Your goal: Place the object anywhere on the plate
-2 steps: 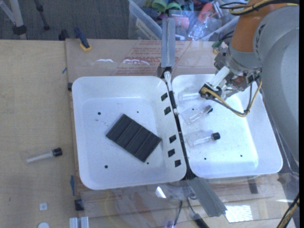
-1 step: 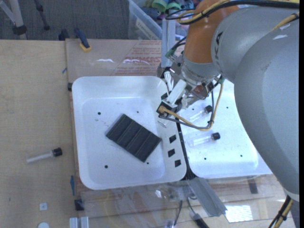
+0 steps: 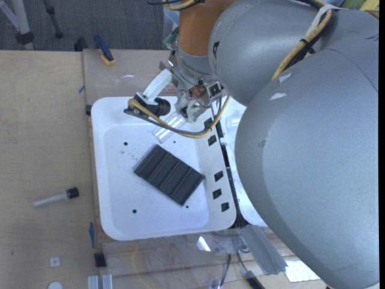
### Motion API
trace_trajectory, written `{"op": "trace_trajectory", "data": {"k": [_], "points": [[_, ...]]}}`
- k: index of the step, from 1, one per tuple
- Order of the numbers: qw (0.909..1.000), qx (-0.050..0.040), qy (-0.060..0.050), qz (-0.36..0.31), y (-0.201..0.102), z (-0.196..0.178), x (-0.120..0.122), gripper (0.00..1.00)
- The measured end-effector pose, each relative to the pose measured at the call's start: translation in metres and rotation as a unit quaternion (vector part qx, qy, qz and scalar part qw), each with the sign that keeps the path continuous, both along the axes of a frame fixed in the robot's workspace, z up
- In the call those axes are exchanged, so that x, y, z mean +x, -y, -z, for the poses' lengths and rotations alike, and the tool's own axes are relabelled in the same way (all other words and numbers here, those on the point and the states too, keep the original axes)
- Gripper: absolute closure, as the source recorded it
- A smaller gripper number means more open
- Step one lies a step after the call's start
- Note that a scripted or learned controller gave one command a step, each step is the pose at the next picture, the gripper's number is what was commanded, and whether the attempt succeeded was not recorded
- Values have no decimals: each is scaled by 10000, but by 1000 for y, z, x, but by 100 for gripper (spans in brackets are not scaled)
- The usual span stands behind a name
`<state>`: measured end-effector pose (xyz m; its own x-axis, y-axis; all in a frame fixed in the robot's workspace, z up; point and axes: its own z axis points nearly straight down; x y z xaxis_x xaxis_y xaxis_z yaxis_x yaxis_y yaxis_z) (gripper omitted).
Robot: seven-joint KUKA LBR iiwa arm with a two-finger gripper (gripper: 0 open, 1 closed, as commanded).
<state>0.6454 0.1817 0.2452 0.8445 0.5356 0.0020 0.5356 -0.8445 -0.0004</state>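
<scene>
Arm (image 3: 301, 131) fills the right of the camera view (grey shell, orange band at top), reaching across toward the far rim of the left white bin (image 3: 108, 179). That bulk hides nearly all of the right-hand bin, so we can't say what sits there.

Left bin holds one thing: a dark ribbed rectangular plate (image 3: 169, 174), lying flat and skewed on the bin floor, roughly central. We read that as the target plate, since nothing else in the bin looks like one.

Gripper (image 3: 191, 108) hangs over the bin's far edge, well apart from the plate, with cable loops draped beside it. Fingers are lost in the clutter of cable and bracket there, so we can't tell whether they're apart or together, and we see no object between them. Where the object is, we can't tell; possibly under the arm.

Off-bin on the bench: a small syringe-like tube with a black cap (image 3: 55, 197), left of the bin, not reachable-looking from this pose.

Judgement: placement not done, plate top bare.
</scene>
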Motion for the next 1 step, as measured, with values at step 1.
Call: {"op": "trace_trajectory", "data": {"k": [1], "points": [[10000, 0, 2, -58, -42, -15, 8, 100]]}}
